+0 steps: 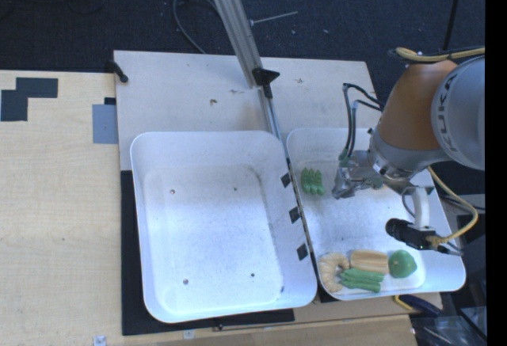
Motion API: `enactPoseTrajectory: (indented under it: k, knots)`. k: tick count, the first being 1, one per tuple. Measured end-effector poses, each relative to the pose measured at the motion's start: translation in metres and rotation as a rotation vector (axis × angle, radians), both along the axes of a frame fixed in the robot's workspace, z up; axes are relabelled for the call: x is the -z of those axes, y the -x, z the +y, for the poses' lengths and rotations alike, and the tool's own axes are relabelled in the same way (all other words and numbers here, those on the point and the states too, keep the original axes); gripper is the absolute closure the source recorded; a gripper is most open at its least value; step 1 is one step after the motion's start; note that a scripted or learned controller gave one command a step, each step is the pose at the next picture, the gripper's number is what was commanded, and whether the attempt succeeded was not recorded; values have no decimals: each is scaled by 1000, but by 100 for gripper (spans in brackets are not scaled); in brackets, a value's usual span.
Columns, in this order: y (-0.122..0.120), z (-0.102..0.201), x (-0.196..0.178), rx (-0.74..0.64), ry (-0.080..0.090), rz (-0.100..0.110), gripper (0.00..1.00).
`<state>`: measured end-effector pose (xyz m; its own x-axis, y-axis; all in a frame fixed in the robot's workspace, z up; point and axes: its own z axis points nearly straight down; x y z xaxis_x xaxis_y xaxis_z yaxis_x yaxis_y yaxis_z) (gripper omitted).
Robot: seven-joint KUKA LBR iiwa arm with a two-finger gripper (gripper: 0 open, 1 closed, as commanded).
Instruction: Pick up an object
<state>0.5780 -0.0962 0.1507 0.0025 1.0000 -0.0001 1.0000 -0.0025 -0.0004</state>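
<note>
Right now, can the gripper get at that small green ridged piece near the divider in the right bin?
Probably yes. The gripper hangs over the right bin, just beside the green ridged piece, which lies alone on bare bin floor. The other items are clustered at the bin's near end, so only the nearby bin wall might hamper it.

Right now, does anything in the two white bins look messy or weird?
Nothing looks broken or spilled. The small ridged green toy lies alone near the right bin's left wall, beside the gripper. The tan pieces, green pod and round green ball huddle in its near corner.
</note>
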Motion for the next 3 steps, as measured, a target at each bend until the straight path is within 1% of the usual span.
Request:
enactPoseTrajectory:
  k: [2, 3]
  knots:
    - [-3, -2, -88, -2, 0, -4, 100]
    - [-20, 58, -86, -6, -1, 0, 100]
